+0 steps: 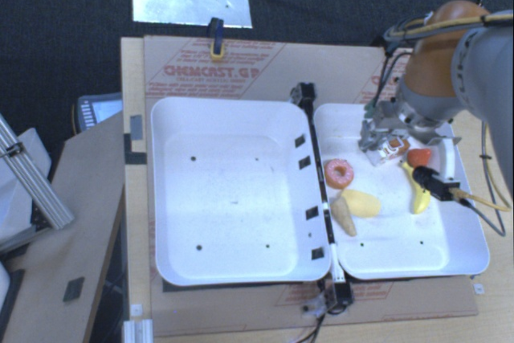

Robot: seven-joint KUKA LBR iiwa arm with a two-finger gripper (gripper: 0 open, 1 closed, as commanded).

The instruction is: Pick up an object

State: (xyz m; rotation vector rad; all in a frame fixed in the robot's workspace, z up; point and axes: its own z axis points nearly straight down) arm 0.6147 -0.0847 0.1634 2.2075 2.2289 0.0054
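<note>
Arm enters from the right and hangs over the far part of the right bin (466,253). Gripper (384,142) is low, its tip just beside or touching a small white-and-orange packet (395,149). Finger state: cannot tell, the metal parts blur together with the packet at this angle.

Judgement: the packet is the likely target, since the gripper is set directly at it; no object is seen clamped, so pick-up is not confirmed.

Contents of right bin, all gathered in its far and middle part:
- pink doughnut (339,173), near the left wall, left and nearer than the gripper
- pale yellow lump (361,203), just nearer than the doughnut
- tan cone-like piece (344,217), touching or just beside the lump, close to the divider
- red-orange ball (419,157), just right of the packet
- banana (418,193), nearer than the ball, partly under a black cable part (438,185) of the arm

Left bin (169,253) holds nothing I can make out. Both bins sit on a cardboard sheet (241,68) on the tabletop (88,197).

Obstructions: ball and packet sit close together, so a closing grasp may nudge the ball. Far wall of the bin is near the gripper, little room there. Doughnut is apart enough to be no hindrance
</note>
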